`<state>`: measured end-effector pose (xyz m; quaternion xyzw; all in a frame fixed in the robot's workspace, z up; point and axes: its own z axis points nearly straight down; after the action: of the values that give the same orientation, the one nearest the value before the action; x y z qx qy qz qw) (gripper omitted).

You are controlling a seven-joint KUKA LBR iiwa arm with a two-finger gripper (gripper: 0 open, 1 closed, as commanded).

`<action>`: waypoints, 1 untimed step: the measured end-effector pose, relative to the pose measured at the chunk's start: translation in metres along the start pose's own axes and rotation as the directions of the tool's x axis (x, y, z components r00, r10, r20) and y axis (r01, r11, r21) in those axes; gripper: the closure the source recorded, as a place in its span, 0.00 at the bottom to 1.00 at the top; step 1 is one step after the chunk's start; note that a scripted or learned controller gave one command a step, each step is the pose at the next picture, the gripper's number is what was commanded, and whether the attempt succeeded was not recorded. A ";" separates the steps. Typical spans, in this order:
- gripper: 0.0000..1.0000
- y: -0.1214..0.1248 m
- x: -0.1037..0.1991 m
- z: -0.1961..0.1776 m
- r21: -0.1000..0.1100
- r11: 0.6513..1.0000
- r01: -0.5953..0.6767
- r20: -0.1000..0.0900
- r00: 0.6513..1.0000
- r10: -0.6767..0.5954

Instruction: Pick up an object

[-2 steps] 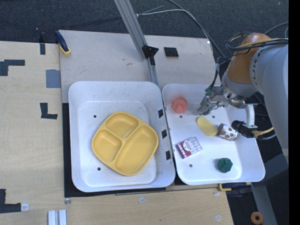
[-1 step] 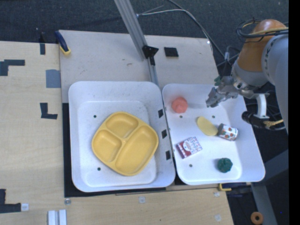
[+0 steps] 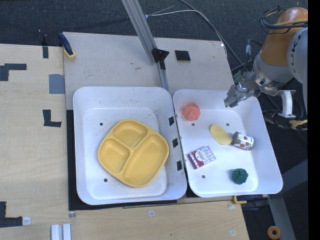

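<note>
Gripper sits over the right bin's far rim. Can't tell jaw state. Orange ball lies near.

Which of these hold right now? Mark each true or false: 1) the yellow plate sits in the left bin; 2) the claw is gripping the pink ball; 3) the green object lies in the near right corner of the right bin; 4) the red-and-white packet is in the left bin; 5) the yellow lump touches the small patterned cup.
1) True. The yellow plate lies in the left bin.
2) False. The claw hangs at the far edge of the right bin, apart from the pink ball.
3) True, for the green object.
4) False. The red-and-white packet is in the right bin.
5) True. The yellow lump meets the small patterned cup.
</note>
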<state>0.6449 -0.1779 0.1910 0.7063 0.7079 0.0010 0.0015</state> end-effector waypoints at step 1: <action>1.00 0.001 0.001 -0.033 0.001 1.000 0.000 0.000 1.000 0.000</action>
<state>0.6458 -0.1772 0.2238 0.7064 0.7078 0.0007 0.0012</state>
